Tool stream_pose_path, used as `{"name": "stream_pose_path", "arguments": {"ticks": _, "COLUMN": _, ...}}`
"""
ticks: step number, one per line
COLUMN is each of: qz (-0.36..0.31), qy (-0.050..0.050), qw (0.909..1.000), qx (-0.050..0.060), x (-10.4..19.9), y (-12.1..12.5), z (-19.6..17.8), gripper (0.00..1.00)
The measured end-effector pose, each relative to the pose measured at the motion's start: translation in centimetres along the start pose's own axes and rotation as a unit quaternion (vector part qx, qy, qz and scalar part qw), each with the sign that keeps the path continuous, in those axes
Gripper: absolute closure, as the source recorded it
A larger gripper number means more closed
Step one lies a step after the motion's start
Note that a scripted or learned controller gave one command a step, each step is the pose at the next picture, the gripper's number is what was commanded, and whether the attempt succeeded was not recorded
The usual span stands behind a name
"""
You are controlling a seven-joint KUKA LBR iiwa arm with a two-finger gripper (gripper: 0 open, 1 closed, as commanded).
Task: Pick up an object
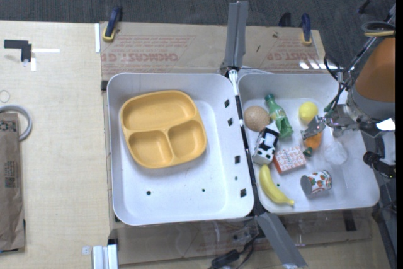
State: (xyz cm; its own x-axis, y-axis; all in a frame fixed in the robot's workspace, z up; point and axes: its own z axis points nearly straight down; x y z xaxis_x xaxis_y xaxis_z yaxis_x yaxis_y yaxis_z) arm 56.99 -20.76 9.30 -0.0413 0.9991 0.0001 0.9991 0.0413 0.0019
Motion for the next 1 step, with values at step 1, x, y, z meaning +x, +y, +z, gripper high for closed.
{"name": "stream_pose_path", "arguments": {"ticks": 1, "qz": 0.002, "qy": 0.000, "qw": 1.0000, "qx": 0.000, "x": -0.11, "y": -0.02, "z": -0.88, "gripper": 1.00}}
